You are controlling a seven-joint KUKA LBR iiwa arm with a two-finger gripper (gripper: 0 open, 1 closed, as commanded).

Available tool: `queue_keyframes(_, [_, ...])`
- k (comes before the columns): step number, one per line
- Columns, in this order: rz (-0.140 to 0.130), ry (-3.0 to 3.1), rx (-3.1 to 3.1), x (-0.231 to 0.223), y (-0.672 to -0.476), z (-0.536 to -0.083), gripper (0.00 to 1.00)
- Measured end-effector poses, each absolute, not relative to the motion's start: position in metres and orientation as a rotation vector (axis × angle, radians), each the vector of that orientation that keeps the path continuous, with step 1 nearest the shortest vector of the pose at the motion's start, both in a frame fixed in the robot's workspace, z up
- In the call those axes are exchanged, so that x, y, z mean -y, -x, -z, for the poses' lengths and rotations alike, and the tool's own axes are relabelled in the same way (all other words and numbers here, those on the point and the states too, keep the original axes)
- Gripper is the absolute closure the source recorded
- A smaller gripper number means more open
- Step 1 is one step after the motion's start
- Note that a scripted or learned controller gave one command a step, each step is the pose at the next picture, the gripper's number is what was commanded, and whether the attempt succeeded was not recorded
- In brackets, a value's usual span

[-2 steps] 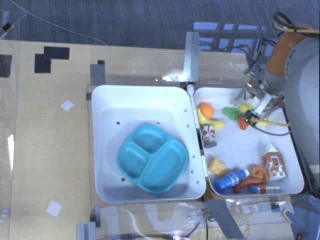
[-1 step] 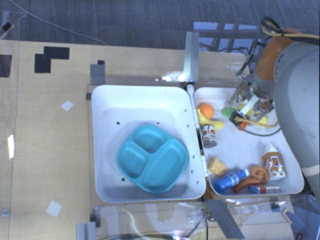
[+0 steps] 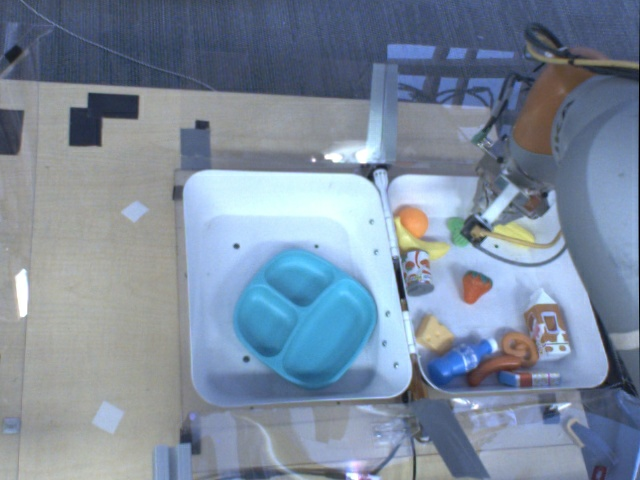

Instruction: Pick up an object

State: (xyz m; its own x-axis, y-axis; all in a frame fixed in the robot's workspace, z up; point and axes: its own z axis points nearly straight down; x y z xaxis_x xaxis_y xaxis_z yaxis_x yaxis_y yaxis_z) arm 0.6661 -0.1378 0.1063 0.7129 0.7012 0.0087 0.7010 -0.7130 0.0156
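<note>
Pale wooden bench [image 3: 90, 298] bearing two white bins. Left bin [image 3: 210, 268]: a blue divided plate [image 3: 305, 315]. Right bin [image 3: 590, 363]: toy foods, including an orange [image 3: 411, 220], strawberry [image 3: 476, 285] and blue bottle [image 3: 462, 359]. The gripper [image 3: 478, 230] hangs low over a green item [image 3: 458, 231] beside a yellow banana [image 3: 515, 234]; whether it grasps anything cannot be told.
</note>
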Motion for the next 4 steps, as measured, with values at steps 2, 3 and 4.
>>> queue_keyframes(2, [-0.002, -3.11, -0.448, 0.096, -0.581, -0.19, 1.0])
queue_keyframes(3, [-0.005, -3.117, -0.395, 0.083, -0.645, -0.225, 1.0])
queue_keyframes(4, [-0.004, -3.117, -0.396, 0.083, -0.645, -0.225, 0.0])
